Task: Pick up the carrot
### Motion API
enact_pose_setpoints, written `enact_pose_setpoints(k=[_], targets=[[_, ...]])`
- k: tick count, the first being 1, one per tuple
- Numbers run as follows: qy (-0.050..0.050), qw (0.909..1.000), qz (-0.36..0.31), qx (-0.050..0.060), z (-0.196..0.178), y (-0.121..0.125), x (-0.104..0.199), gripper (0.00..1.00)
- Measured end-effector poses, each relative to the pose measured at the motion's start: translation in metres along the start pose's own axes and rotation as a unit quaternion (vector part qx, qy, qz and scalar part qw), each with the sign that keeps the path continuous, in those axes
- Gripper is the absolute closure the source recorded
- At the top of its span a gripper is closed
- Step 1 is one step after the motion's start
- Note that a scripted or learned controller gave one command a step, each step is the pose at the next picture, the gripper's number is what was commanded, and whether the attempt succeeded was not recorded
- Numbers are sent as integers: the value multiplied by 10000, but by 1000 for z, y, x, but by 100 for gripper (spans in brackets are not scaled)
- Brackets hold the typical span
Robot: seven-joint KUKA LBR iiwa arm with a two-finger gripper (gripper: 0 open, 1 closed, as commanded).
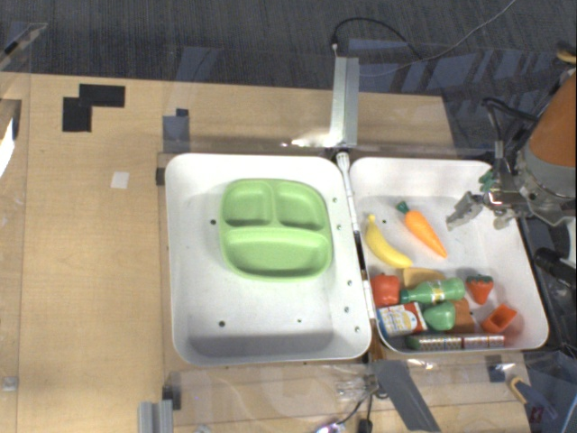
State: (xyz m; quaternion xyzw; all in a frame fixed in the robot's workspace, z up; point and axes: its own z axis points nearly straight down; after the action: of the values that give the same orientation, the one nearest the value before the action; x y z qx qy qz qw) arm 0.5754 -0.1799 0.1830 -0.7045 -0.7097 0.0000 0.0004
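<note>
We see the gripper (483, 209) over the upper right part of the right bin (537, 278), reaching in from the right, its two fingers spread apart with nothing between them: one finger (462, 210) points down-left toward the bin floor, the other sits closer to the bin's right wall. The carrot (421, 226) lies just left of that nearer finger, apart from it, on the bin floor; its green top points up-left and its orange tip down-right. Left of the carrot we find a yellow banana (385, 245) curving along the bin's left wall. Below these, along the bin's lower part, a cluster of toy food is packed together: a red tomato-like piece (386, 290), a green bottle (434, 291) lying on its side, a small carton (400, 318), a strawberry (480, 288) and an orange piece (501, 317) near the lower right corner. In the left bin (194, 269) a green divided plate (275, 226) rests flat, a little above its middle. Both bins sit side by side on the wooden bench (81, 269).
</note>
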Motion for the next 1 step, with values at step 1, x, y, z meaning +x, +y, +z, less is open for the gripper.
enact_pose_setpoints(k=[1], targets=[[-8,9999,-133,-15,-74,5,-26,0]])
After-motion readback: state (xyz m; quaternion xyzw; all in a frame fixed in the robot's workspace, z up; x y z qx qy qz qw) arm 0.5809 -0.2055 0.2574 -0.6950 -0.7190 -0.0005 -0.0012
